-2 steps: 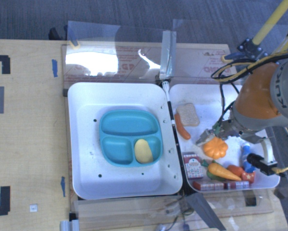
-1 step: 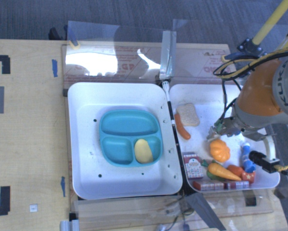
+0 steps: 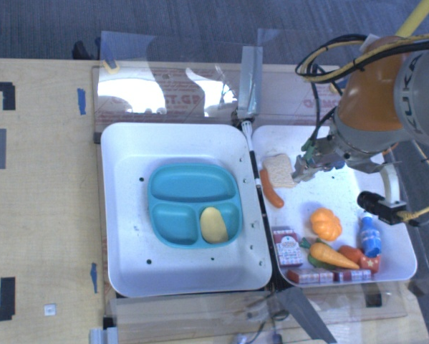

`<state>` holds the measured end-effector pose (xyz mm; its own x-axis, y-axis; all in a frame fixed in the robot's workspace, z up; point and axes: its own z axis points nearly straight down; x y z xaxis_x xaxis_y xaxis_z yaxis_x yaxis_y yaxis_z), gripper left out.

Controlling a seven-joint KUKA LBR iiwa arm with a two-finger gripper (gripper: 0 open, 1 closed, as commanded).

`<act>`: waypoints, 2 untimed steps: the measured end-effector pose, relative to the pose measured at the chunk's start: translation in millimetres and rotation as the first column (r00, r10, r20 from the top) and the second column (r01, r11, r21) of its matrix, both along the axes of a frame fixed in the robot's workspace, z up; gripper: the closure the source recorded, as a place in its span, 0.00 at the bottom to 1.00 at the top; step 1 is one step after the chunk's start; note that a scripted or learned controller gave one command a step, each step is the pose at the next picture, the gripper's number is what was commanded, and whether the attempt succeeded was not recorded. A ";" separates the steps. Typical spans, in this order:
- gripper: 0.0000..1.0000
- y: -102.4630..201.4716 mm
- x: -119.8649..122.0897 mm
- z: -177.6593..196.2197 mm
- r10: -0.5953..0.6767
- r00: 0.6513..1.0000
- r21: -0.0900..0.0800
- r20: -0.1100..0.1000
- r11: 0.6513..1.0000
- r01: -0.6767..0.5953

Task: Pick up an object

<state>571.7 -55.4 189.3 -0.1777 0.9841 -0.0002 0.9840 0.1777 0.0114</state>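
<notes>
A pale, squarish bread slice (image 3: 278,169) lies in the right bin's (image 3: 407,264) ten-o'clock corner. At its three o'clock hangs the gripper (image 3: 305,168); its state I can't tell.

A pale wooden bench (image 3: 42,213) bears two white bins (image 3: 121,213) side by side.

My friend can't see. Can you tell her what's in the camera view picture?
A grey and orange robot arm reaches from the right, its gripper low over a slice of bread in the right bin, which also holds toy food like a carrot and a small pumpkin. The left bin holds a blue divided tray with a yellow potato-like piece.
</notes>
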 end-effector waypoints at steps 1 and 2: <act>0.00 -2.9 -2.8 -4.7 -0.005 1.000 -0.002 -0.010 1.000 0.005; 0.00 -10.2 34.8 4.5 0.127 0.992 -0.004 -0.007 0.992 -0.127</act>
<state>606.5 -65.7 193.8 -0.3017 0.9534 -0.0025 0.9534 0.3017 0.0038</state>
